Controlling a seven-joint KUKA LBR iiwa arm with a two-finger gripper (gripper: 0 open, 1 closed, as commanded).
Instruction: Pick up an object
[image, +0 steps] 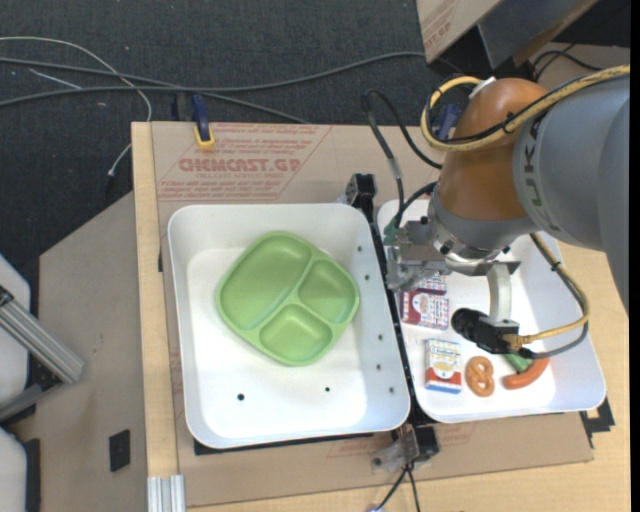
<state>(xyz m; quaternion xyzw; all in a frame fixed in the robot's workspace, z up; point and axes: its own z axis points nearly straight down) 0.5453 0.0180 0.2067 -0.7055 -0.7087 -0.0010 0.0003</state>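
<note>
While the arm (500, 170) crowds the right bin (575, 390) (cluttered), the plate (288, 297) sits mid-bin.

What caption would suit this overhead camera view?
Robot arm reaching over the right bin of small items, green divided plate in the left bin.

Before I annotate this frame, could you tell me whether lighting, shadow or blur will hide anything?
Camera view: lighting is even and soft, with no strong glare on the white bins; the green plate is sharp, casting only a faint shadow; the arm looms large and slightly soft, covering part of the right bin; the small packets are readable but low in detail.
</note>
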